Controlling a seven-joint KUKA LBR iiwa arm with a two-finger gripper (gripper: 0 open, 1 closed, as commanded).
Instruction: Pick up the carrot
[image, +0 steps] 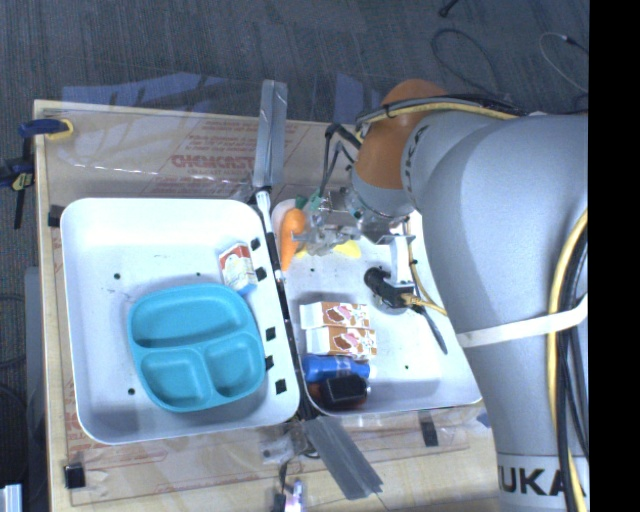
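Big grey arm (500, 260) is leaning over the right bin (455, 385). Its hand (328, 225) is sitting just beside the carrot (290, 235); I cannot tell if it is gripping. The carrot is lying orange and stubby against the bin's left wall, so the hand may be bumping that wall and slipping off.

Smooth matt carrot (291, 234), glossy white plastic bins (90, 260), matt blue plastic tray (195, 345), printed paper cartons (338, 330).

The carrot (291, 232) lies hemmed between the bin wall (272, 262) and the arm's wrist (385, 170), white floor (330, 280) open below it.
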